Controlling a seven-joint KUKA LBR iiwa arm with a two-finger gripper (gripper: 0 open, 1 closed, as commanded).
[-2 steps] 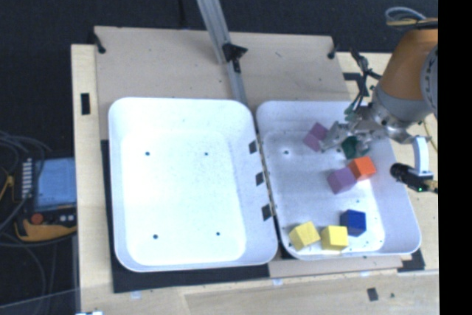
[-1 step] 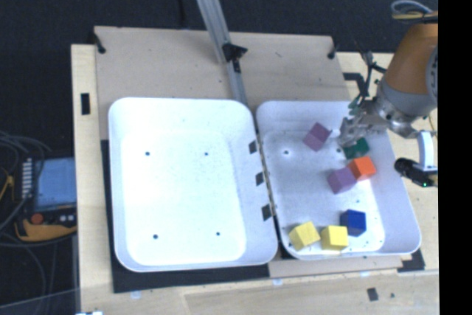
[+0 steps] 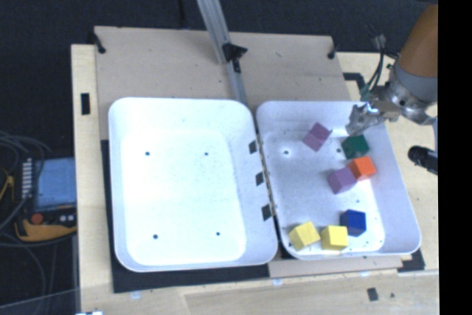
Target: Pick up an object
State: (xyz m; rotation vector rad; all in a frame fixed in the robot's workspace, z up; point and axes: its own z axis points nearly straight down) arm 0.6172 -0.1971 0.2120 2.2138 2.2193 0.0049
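The right bin (image 3: 295,122) holds several small blocks. A purple block (image 3: 318,136) lies near its back, a green one (image 3: 355,146) to the right of it, an orange one (image 3: 362,168) and a second purple one (image 3: 341,179) just below. A blue block (image 3: 354,221) and two yellow blocks (image 3: 304,235) (image 3: 335,237) sit near the front edge. My gripper (image 3: 359,120) hangs at the bin's back right, just above the green block.
The left bin (image 3: 181,181) lies beside the right one. A slanted metal post (image 3: 210,7) rises behind the bins. A blue box with cables (image 3: 55,184) sits off the bench's left side.
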